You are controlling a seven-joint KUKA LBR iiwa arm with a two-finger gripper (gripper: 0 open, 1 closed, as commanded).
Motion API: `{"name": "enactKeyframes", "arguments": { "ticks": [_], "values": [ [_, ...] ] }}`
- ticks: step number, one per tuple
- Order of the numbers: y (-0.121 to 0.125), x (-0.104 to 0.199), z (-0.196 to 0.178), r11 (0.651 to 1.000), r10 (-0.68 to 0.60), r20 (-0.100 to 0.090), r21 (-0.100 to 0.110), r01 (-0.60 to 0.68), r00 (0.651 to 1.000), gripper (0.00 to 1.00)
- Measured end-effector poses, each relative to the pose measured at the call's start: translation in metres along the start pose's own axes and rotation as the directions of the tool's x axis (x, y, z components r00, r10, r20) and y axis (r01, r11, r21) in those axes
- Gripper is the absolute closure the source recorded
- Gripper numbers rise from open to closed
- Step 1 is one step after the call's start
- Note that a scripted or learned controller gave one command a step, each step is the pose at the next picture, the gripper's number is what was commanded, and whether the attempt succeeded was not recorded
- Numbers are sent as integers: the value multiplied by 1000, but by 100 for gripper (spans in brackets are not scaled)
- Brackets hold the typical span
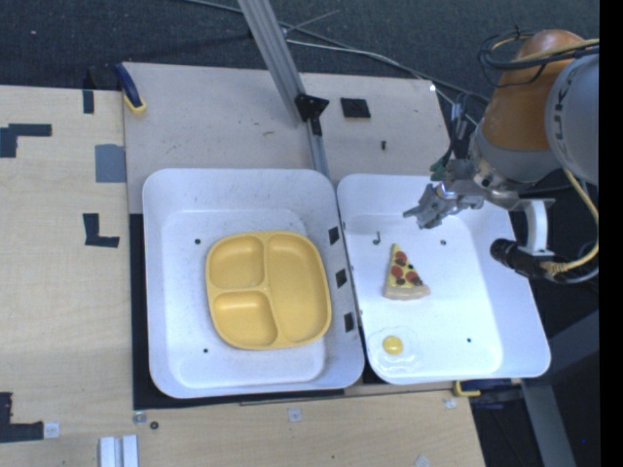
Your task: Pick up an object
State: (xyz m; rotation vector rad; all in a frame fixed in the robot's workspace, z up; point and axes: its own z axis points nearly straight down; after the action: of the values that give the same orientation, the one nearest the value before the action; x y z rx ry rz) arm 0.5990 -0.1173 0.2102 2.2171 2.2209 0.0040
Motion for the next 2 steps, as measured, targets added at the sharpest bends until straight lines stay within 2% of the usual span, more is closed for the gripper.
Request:
{"name": "enactKeyframes", "arguments": {
  "ticks": [1,2],
  "values": [
    [0,0,-4,1000,0,-1,4,0,1000,100],
    [-16,54,5,1000,-4,-2,8,4,1000,100]
  ]
}}
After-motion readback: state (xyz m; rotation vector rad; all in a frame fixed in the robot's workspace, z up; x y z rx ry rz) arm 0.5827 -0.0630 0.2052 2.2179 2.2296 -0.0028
